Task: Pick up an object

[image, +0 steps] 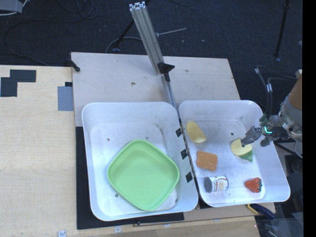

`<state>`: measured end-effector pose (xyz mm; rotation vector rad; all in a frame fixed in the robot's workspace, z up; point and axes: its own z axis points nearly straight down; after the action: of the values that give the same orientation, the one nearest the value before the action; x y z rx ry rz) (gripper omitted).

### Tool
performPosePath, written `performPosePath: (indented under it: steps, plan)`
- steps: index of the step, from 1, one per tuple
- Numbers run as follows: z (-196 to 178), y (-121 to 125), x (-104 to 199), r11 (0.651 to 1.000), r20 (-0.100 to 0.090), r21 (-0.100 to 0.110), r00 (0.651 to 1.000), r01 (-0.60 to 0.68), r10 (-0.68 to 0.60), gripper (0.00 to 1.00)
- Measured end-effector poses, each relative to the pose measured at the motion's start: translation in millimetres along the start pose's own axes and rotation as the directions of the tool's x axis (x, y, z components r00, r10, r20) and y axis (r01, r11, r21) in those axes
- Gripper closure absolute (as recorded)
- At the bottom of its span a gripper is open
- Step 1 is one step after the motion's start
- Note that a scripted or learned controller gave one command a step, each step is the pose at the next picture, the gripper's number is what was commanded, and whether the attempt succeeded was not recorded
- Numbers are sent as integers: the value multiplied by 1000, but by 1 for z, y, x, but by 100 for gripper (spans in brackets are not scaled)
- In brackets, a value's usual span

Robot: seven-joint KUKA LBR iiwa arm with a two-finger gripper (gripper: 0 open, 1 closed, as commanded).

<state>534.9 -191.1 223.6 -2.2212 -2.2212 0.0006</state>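
Hand [253, 137] rests against a yellow-green fruit [241, 148].

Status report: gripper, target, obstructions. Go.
Gripper over right bin, at the yellow-green piece. Grasp unconfirmed. Red piece, can, orange block lie apart from it.

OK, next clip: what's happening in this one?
A robot arm reaches in from the right, its hand low over the right bin, right at a pale yellow-and-green piece. A grasp can't be confirmed. A yellow wedge, an orange block, a small can and a red piece lie in that bin. The left bin holds a green plate.
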Motion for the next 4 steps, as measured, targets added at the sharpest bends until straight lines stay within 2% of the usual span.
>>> performPosePath:
  steps: [1, 3, 4]
  plan:
    - [0, 0, 0, 1000, 0, 0, 1000, 0, 0, 0]
    - [117, -13, 9, 1000, -1, 5, 1000, 1, -1, 0]
    - [132, -12, 9, 1000, 0, 0, 1000, 1, -1, 0]
